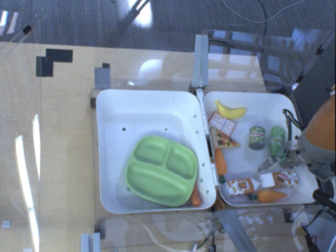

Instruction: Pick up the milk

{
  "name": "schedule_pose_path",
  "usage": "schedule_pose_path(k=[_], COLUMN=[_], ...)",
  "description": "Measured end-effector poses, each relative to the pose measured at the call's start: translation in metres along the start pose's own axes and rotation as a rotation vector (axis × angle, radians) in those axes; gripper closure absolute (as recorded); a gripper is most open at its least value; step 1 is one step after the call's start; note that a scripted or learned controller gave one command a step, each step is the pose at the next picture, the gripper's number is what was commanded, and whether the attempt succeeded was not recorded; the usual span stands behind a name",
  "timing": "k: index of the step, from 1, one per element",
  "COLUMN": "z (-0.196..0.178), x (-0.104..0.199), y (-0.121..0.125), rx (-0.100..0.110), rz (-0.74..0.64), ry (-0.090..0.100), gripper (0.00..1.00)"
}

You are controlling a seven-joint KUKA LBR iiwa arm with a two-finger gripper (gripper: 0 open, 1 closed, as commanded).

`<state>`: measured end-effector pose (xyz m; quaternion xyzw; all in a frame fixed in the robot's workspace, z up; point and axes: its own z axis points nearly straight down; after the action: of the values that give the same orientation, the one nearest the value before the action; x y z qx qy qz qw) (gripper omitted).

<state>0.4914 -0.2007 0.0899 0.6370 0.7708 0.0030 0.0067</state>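
On the table (pixel 52 140), the left bin (pixel 113 140) holds a green plate (pixel 161 170), while the right bin (pixel 262 101) holds the milk carton (pixel 280 179), lying flat near its front right corner. The tool (pixel 286 159) hovers just above it, though whether it's open I cannot tell; the carton looks not yet lifted.

bench (pixel 58 156): pale wood top, glare streaks on its left side. on it, two shallow white bins side by side, rims touching at the middle. left bin (pixel 113 114); right bin (pixel 262 100), close to the bench's right end. black tape (pixel 51 61) in a stepped shape near the far left corner. small grey block (pixel 103 76) just beyond the left bin's far left corner. grey upright post (pixel 200 62) at the far end of the seam between the bins.
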Motion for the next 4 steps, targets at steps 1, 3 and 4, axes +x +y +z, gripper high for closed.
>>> schedule_pose_path(k=[1,3,4], z=[-0.114,-0.127,0.0], x=[0.02,-0.01,-0.006], y=[0.054,0.021,-0.001], rx=[0.007,0.005,-0.001], rz=[0.285,-0.247,-0.382], ry=[0.002,0.003,-0.001], gripper=[0.0,0.0,0.0])
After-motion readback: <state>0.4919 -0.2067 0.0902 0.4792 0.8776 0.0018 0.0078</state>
